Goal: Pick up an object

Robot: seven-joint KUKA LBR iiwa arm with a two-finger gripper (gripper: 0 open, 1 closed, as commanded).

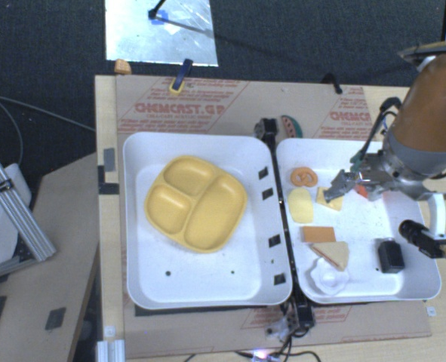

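Nearest the camera, a white cup lay in the right bin. Further back, the gripper touched a small yellow block, just right of the pale yellow piece; a grasp I cannot tell.

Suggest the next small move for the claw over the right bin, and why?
Probably lower straight down a little. The claw sits over a small yellow piece in the right bin, beside the pale yellow slab. Nothing is visibly held between its fingers, so I would descend before closing.
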